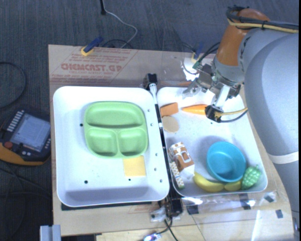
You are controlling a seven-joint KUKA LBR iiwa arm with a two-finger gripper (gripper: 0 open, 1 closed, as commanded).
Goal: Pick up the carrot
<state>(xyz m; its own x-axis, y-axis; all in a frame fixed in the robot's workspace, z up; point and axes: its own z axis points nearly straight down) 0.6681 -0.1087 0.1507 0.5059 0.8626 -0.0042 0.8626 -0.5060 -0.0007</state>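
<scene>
One carrot (194, 109) lies by one gripper (206, 95) (finger state unclear), near one blue bowl (226, 161).

The carrot (194, 109) lies in the right bin (241, 129), the tray (116, 128) in the left bin (70, 149).

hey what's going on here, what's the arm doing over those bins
A grey robot arm reaches in from the right, and its hand is down in the far part of the right bin, right at the orange carrot. The carrot lies on the bin floor; a grip is not evident. The same bin holds a blue bowl, a banana and other items. The left bin holds a green divided tray and a yellow square.
</scene>
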